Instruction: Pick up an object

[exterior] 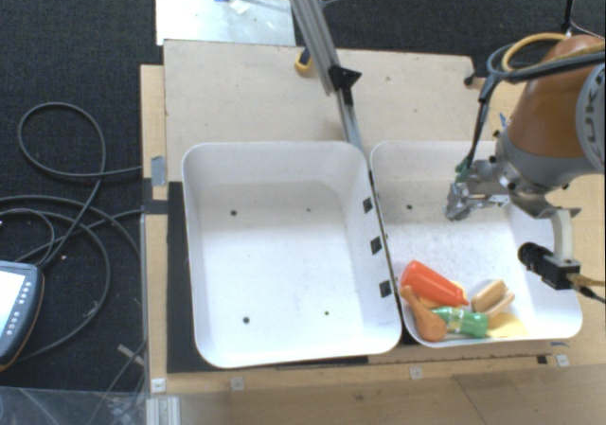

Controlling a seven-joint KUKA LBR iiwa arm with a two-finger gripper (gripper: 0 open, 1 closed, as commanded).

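Observation:
Several toy foods lie in the near corner of the right bin (417, 168): an orange carrot-like piece (434, 283), a tan drumstick (423, 314), a green piece (463, 322) and a hot-dog bun (492, 296). My gripper (460, 202) hangs over the middle of the right bin, up and to the right of the pile and apart from it. Nothing shows between its fingers.
The left bin (204, 168) stands beside the right one, sharing a wall marked with black tabs. A metal pole (317, 30) slants in from the top to the bins' junction. Cables and a pendant (17, 305) lie on the floor at left.

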